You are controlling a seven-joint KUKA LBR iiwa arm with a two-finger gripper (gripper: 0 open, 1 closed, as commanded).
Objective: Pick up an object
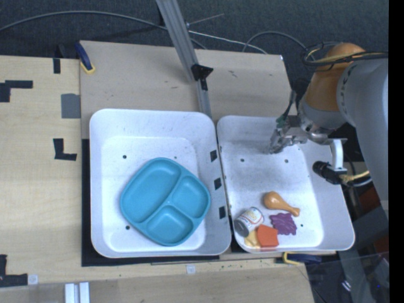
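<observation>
In the right bin, near its front, lie several small toys: a tan chicken drumstick, a purple grape bunch, an orange block and a small white cylindrical can. My gripper hangs over the back part of the right bin, well behind the toys. Nothing shows between its fingers. The arm comes in from the right, with its orange band above the wrist.
The left bin holds a blue divided plate. A metal pole slants down to the back edge between the bins. Cables run over the dark floor behind the bench. The wooden bench top spreads to the left.
</observation>
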